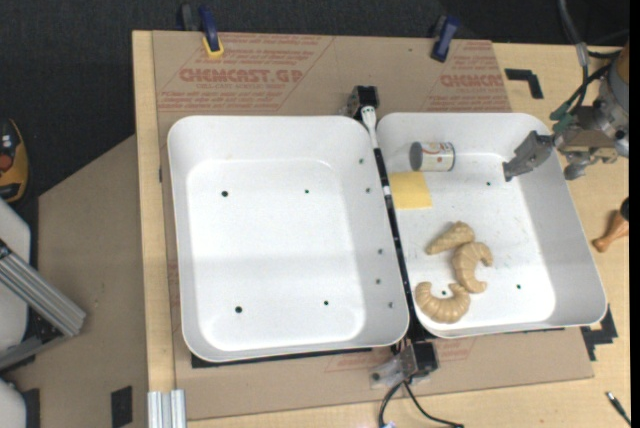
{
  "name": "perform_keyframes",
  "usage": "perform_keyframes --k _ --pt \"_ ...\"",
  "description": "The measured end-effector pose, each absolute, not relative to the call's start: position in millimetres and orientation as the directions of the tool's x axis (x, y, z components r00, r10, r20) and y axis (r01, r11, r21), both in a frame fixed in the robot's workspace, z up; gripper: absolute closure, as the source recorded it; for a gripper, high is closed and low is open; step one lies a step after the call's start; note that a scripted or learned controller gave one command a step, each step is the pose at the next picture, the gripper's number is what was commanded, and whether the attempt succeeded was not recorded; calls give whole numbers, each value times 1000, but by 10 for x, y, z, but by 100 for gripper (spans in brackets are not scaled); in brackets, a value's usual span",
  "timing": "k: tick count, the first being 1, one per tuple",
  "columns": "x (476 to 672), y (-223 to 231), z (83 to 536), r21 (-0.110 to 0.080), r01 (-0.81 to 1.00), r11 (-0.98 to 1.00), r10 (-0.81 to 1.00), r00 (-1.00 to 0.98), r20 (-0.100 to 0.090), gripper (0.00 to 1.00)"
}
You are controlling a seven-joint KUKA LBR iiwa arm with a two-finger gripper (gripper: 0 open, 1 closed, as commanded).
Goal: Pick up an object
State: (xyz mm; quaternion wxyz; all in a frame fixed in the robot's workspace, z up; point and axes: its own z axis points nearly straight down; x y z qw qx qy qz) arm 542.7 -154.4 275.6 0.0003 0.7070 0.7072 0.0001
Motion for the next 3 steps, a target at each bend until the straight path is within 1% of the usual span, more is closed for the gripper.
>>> perform_keyframes --k 1,2,3 --pt "5732 -1046 1551 -10 1000 6 1000 -6 4 0" --pt "4738 -1116 1513 -11 1000 -5 1000 5 3 0" --pt "5267 -1007 2883 19 1000 5 1000 -5 -4 0"
